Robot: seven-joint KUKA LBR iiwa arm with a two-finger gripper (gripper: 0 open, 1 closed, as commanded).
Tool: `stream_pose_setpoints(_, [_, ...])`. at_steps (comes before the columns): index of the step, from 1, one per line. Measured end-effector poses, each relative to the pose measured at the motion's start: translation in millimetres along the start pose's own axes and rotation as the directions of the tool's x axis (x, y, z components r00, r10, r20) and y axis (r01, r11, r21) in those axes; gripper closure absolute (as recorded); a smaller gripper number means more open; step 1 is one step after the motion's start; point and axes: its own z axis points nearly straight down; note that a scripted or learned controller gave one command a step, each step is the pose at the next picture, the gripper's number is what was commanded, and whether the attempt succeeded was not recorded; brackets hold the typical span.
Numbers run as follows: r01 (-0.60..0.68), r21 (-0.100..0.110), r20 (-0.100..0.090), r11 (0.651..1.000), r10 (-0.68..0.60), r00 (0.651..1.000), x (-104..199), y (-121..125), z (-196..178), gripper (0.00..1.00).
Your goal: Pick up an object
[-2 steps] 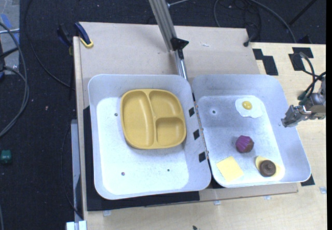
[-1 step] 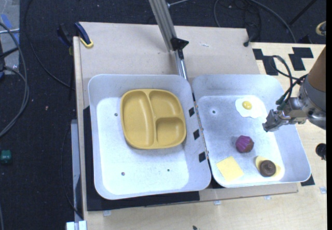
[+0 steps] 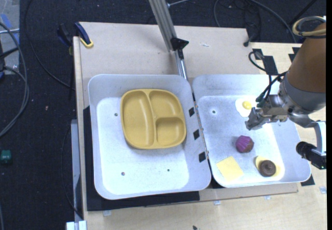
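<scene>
A pale wooden bench (image 3: 155, 50) fills the middle of the scene, its far left corner carrying a blue and yellow clamp (image 3: 83, 35); a dark mat (image 3: 88, 192) shows beneath the near left side; around the bench lies a dark speckled floor (image 3: 41, 120), crossed by thin black cables (image 3: 36, 57) on the left and far right; a grey metal post (image 3: 158, 5) slants in from the far side; light is even.

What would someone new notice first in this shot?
Probably the big yellow divided plate filling the left bin. Next, the arm's claw hanging over the right bin, above a purple object, a yellow square and a brown ring-shaped piece.
</scene>
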Motion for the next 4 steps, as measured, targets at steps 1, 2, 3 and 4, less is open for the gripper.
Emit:
stream_pose_setpoints(1, [-0.001,0.000,0.001,1.000,0.001,1.000,50,7,-2,1.00])
stream_pose_setpoints(2, [-0.001,0.003,0.001,1.000,0.001,1.000,102,8,14,1.00])
stream_pose_setpoints(3, [-0.001,0.000,0.001,1.000,0.001,1.000,153,3,7,1.00])
stream_pose_setpoints(4, [-0.003,0.003,0.002,1.000,0.003,1.000,205,-2,24,1.00])
